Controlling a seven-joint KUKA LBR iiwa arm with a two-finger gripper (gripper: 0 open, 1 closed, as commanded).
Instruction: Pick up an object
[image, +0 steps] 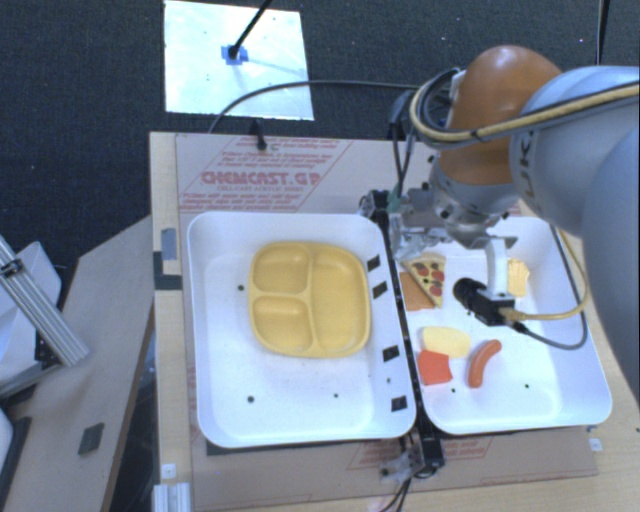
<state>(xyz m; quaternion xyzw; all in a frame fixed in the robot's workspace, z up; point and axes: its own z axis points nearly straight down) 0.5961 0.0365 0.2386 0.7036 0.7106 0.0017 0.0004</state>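
Several toy foods lie in the right bin (560, 400). A pizza slice (428, 278) is near its left wall and a pale yellow cheese wedge (517, 277) sits further right. A yellow lump (445, 341), an orange-red block (434, 368) and a red sausage (483, 362) lie toward the front. My gripper (446, 252) hangs over the back left of this bin, just above the pizza slice. The wrist and a black cable fitting (480, 300) hide its tips. Nothing shows in its grasp.
The left bin (230, 400) holds a yellow divided plate (307, 298). A row of black clips (384, 290) runs along the ridge between the bins. The arm's big grey and orange body (520, 110) covers the right bin's back edge. A yellow-tipped cable (550, 318) loops over that bin.
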